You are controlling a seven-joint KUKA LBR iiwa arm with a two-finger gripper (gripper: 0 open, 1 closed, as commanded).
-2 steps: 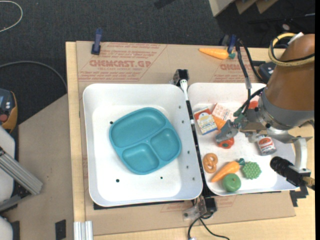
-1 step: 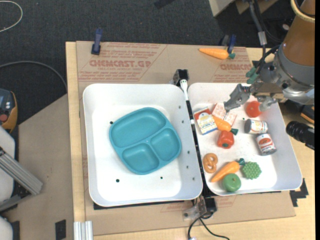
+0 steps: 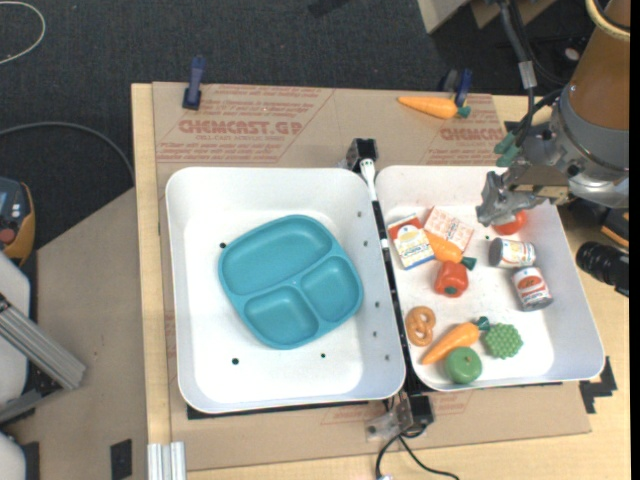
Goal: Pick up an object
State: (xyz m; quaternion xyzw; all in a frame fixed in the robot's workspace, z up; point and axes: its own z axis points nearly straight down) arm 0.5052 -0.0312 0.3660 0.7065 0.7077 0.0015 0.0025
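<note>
You are looking down on a tan bench [image 3: 250, 128] printed with red lettering, set on a dark carpet floor [image 3: 150, 18]. Two blue clamps [image 3: 193, 82] grip the bench's far edge, and a loose carrot [image 3: 427, 106] lies on the board beside the right-hand one. A white cable [image 3: 22, 30] curls at the upper left of the frame.

The left bin [image 3: 190, 258] carries a teal divided plate [image 3: 290, 281], tilted so its long axis runs from upper left to lower right.

The right bin [image 3: 570, 318] sits just beside it and holds the toy food. Near its upper left are a small carton [image 3: 408, 244] and a snack box [image 3: 449, 231], with an orange carrot piece [image 3: 447, 249] between them, its long axis running from upper left to lower right. Below them lies a red pepper [image 3: 451, 279]. Two small cans [image 3: 513, 253] lie on their sides at centre right, the lower one [image 3: 531, 289] angled down to the right. Along the near edge are a pretzel [image 3: 421, 321], a second carrot [image 3: 455, 340] pointing lower left with its green top at upper right, a green apple [image 3: 463, 366] and broccoli [image 3: 503, 341].

The gripper [image 3: 497, 208] hangs over the bin's upper right, above a red object [image 3: 510, 225] that it partly hides. You cannot tell here how the pincer is set.
</note>
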